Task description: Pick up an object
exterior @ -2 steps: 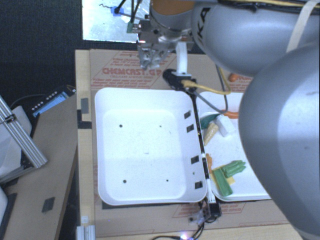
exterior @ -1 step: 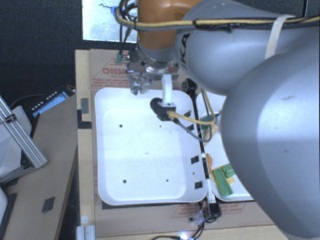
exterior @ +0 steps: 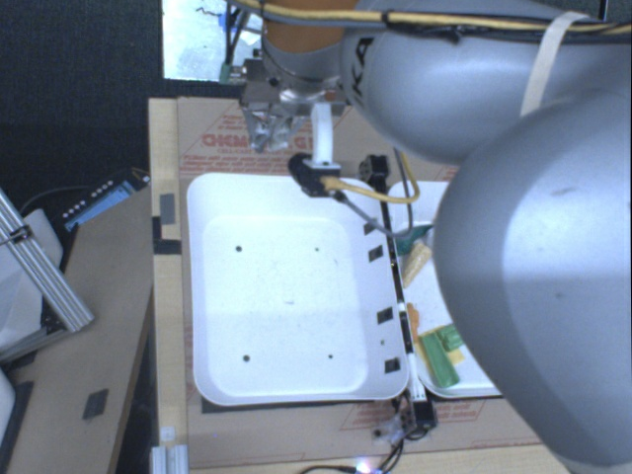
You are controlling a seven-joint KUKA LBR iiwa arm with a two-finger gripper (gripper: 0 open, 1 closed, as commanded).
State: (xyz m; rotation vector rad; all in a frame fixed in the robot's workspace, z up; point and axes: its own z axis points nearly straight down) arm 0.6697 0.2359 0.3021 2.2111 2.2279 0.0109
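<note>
White bin (exterior: pixel 276 294) with dark dots; grey arm (exterior: pixel 513 117), orange band (exterior: pixel 301 8); green block (exterior: pixel 451 339); tan desk (exterior: pixel 118 294).

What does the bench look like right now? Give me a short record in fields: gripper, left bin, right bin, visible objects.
gripper: gripper above the bench past the far edge of the left bin; nothing seen between its fingers
left bin: left bin shows a bare white floor
right bin: right bin largely covered by the arm
visible objects: green block, yellow-green piece, pale stick, all in the right bin
</note>
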